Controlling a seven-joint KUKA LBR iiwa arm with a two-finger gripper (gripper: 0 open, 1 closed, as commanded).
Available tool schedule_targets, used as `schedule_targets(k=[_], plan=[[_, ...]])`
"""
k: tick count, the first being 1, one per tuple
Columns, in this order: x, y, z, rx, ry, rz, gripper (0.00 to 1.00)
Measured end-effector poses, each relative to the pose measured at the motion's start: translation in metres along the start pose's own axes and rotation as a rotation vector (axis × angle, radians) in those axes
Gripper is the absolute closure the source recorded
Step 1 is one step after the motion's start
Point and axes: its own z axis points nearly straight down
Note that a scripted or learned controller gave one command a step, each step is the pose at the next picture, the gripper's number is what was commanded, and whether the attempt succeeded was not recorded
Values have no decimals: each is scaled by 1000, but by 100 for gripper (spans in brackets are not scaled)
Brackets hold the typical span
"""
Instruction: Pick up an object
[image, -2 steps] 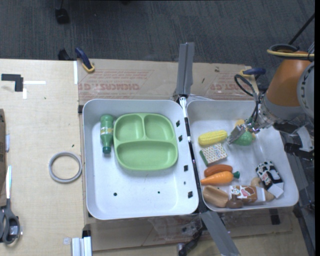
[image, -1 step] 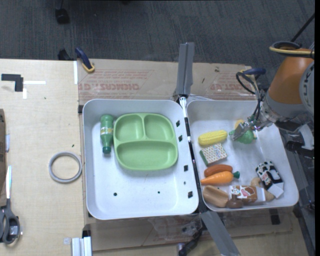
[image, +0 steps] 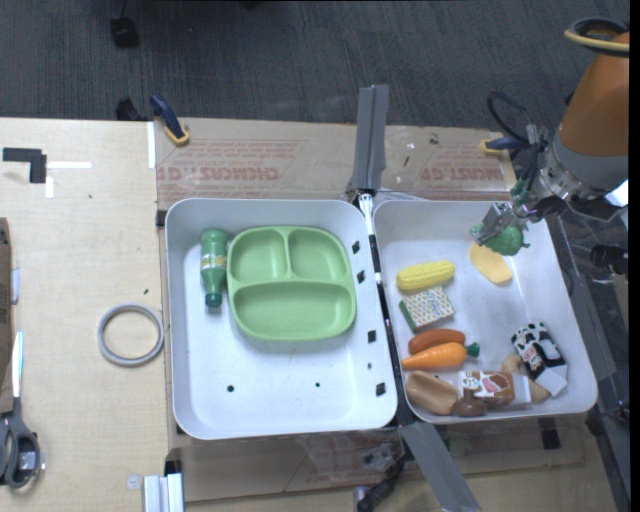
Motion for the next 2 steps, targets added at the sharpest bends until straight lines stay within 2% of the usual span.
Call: schedule_targets(k=[1, 2], plan=[[24, -28, 81, 3, 2, 45, 100], [27, 16, 3, 0, 0, 63, 100]])
